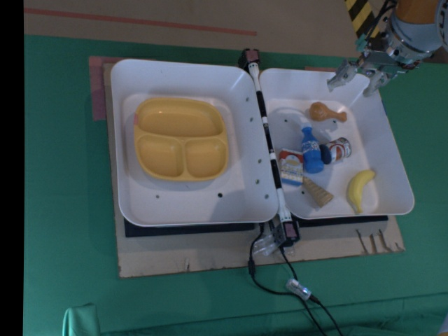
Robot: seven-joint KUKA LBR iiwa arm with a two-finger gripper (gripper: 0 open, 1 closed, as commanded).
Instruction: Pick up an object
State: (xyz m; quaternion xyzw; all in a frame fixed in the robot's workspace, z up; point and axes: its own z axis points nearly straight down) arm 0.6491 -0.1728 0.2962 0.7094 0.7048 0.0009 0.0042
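My gripper (358,80) hangs above the far edge of the right bin (395,180), its two fingers spread open with nothing between them. Below and a little left of it in the bin lies a brown chicken drumstick (327,112). Nearer the front are a blue bottle (311,150), a small can with a red label (339,150), a red and white box (291,168), a tan wedge (317,192) and a yellow banana (360,188).
The left bin (133,208) holds a yellow divided plate (181,138). A black and white bar (267,131) runs between the bins. Cables (294,285) trail over the green bench at the front.
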